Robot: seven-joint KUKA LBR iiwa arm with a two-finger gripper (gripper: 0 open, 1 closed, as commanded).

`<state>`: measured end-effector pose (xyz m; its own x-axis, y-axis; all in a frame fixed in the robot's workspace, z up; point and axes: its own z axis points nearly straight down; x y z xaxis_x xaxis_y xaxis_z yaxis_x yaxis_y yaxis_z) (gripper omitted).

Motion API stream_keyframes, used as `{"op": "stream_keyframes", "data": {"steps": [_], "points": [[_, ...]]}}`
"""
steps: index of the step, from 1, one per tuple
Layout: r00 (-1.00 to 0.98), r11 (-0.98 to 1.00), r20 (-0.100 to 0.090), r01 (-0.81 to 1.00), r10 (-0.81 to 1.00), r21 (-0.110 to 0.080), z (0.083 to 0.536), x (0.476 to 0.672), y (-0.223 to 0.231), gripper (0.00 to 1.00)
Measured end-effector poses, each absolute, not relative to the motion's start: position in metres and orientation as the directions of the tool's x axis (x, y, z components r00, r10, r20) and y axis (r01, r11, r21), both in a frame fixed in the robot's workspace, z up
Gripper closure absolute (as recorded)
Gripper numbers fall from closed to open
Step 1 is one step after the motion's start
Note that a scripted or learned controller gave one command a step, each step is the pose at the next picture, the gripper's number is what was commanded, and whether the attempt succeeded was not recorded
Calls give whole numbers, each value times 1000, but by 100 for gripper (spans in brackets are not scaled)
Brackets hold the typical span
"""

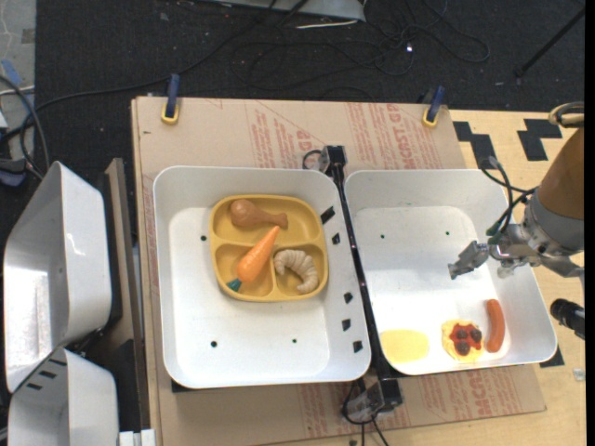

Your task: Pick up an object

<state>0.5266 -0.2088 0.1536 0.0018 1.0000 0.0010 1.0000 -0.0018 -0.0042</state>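
While the gripper [468,260] hangs low over the right bin [409,235], whether its jaws stand apart or together cannot be told, and nothing can be seen held in it.

Step in hand, as judged: approach to a pick. Nearest candidates lie along the near edge of the right bin. A good attempt would likely centre over one item, turn the jaws across its narrow side, and descend straight, keeping off the bin wall.

Right bin, contents:
- sausage [495,325], red-orange, lying lengthwise near the right wall, just beside the pizza piece; the slimmest shape and probably the easiest to span.
- pizza piece [464,339], small yellow disc with red and dark toppings; flat, probably hard to get under.
- yellow disc [405,345], plain, flat, near the front left corner; likewise a poor grasp.

Left bin [186,277], contents:
- yellow tray [223,258], divided in three compartments.
- drumstick [257,215], brown, in the far compartment.
- carrot [257,255], orange, lying slantwise in the near left compartment, its tip over the divider.
- shrimp [297,267], pale, curled, in the near right compartment.

These left-bin items lie well apart from the gripper.
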Motion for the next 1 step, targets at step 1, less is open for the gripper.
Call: {"op": "stream_keyframes", "data": {"steps": [1], "points": [[2,-2,1,1000,1000,-4,107,524,-216,0]]}}
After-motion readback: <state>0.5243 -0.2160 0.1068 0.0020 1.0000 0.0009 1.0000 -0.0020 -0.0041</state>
